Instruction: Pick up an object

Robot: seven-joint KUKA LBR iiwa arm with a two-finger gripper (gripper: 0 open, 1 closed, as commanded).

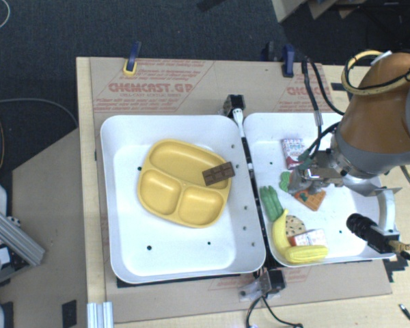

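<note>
Leftward, a yellow divided plate (181, 183) with a brown chocolate bar (218, 175) on its rim fills the left bin (123, 149), while in the right bin (266, 132) the arm (379, 115) bends down, its tool (306, 178) low over an orange toy (309, 198), grip state indiscernible.

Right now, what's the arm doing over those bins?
The KUKA arm reaches in over the right bin, its gripper low among the clutter there: a small orange item, a green piece, a banana and a red-and-white packet. Nothing is visibly held. The left bin holds a yellow divided tray with a brown chocolate bar on its rim.
</note>
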